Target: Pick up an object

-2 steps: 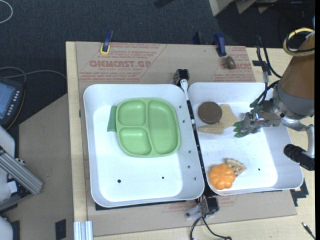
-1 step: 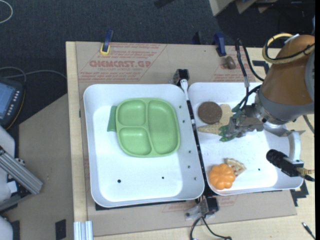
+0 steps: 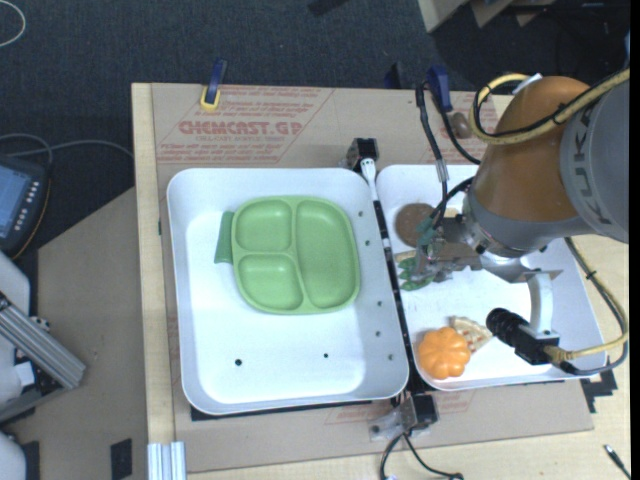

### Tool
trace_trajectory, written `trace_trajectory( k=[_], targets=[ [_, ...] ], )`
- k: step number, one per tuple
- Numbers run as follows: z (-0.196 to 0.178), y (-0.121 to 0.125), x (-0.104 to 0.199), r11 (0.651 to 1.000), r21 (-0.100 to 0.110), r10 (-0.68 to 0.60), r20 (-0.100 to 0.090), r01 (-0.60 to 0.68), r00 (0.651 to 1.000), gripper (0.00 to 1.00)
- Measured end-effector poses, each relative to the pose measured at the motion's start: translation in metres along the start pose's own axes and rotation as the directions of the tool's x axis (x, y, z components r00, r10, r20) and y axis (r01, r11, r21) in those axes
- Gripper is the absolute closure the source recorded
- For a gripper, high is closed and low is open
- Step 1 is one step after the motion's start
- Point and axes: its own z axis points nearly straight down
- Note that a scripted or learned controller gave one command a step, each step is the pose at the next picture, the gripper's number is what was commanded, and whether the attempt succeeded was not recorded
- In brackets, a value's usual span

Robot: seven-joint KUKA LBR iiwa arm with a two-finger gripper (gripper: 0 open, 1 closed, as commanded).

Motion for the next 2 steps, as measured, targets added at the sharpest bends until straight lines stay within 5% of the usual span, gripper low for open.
trace_trajectory(
  k=[1, 2],
  targets=[
    [-0.0206, -0.0145, 0.0352, 1.000, -0.005, 0.003, 0.002, -0.003, 1.000, 1.00],
    [-0.0217, -0.0057, 0.0329, 1.000, -0.006, 0.006, 0.004, -0.006, 1.000, 1.00]
  ],
)
